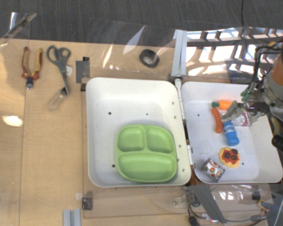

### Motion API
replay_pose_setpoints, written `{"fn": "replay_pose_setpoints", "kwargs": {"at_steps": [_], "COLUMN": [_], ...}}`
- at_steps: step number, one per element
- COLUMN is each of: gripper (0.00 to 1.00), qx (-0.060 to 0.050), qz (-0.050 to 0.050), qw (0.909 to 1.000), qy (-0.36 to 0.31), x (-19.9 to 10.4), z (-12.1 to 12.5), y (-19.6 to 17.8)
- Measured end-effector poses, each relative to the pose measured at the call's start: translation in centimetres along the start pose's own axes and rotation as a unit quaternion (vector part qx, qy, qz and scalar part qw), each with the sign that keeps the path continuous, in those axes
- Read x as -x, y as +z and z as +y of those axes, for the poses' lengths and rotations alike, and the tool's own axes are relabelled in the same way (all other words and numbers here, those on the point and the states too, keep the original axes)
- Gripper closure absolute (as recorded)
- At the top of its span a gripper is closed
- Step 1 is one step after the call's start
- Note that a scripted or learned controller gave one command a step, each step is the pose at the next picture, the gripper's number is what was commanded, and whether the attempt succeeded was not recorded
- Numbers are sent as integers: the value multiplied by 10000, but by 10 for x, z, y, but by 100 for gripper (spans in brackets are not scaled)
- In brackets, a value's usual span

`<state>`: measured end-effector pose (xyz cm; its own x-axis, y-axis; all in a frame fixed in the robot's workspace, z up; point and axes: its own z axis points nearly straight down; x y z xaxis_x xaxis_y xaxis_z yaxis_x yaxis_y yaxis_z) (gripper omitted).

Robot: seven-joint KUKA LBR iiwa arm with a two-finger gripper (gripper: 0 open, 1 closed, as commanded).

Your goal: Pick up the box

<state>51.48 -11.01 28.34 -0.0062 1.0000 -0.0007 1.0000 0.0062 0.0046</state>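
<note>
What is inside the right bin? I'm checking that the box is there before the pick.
Right bin holds a sausage, carrot, blue bottle, pizza toy and a small box. The gripper hides part of a pink-white packet.
</note>
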Motion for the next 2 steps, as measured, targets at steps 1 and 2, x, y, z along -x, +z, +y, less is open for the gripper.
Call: {"fn": "replay_pose_setpoints", "kwargs": {"at_steps": [1, 2], "gripper": [0, 0], "qx": [-3, -12], "qz": [-5, -4], "qw": [9979, 9973], "qy": [651, 738], "x": [72, 87], "z": [40, 75], "y": [27, 73]}}
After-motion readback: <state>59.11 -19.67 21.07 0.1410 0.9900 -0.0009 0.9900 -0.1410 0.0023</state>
